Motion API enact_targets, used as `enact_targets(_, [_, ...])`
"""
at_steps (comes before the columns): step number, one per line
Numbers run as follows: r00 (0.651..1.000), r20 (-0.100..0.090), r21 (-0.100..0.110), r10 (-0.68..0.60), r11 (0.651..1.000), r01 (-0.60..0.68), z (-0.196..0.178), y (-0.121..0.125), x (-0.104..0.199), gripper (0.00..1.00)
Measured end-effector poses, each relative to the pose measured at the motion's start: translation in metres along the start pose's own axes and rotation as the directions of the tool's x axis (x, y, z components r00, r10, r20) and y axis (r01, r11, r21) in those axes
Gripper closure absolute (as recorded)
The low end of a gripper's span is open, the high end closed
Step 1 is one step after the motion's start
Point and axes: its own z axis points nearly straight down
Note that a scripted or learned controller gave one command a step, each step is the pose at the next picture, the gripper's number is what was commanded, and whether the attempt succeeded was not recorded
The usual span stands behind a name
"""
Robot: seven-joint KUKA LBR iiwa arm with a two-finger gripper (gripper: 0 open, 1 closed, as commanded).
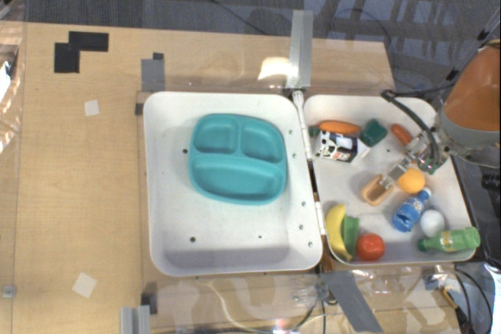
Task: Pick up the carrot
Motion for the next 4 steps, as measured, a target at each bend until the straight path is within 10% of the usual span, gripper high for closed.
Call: enact_targets(4, [0.995,0.005,-0.002,0.105,0.995,-0.105,-0.0003,-0.0098,0.0099,0.0])
